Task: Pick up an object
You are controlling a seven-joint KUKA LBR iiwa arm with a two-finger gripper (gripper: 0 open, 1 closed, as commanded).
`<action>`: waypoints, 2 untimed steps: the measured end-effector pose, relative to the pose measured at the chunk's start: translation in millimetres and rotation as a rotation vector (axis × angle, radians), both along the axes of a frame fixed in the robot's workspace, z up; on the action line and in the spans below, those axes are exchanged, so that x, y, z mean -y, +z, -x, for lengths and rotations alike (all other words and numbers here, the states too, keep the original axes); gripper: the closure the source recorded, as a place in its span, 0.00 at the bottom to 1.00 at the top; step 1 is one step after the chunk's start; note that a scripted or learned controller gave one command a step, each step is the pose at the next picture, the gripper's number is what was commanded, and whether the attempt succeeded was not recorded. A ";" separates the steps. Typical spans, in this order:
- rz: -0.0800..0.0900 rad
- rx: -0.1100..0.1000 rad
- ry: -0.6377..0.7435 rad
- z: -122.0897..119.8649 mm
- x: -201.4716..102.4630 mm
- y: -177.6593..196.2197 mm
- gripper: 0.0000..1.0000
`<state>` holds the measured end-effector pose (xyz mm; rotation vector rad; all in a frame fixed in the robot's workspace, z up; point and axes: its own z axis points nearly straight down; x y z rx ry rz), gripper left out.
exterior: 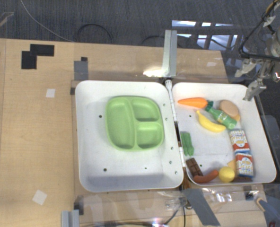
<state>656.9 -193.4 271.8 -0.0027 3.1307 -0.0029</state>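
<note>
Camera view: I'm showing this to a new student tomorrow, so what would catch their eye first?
Likely the green divided plate, alone in the middle of the left bin. Next, the toy food scattered in the right bin: an orange carrot at the top, a yellow banana just below it, a carton along the right side. The gripper hangs at that bin's upper right corner.

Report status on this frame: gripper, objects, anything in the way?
Gripper above right bin's far corner, nothing in it. Carrot, banana, carton lying in that bin. Nothing blocking.
</note>
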 end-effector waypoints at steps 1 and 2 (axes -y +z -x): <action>-0.003 -0.014 0.075 114.7 13.5 -120.7 0.00; 0.005 0.007 0.147 162.0 -8.8 -180.9 0.00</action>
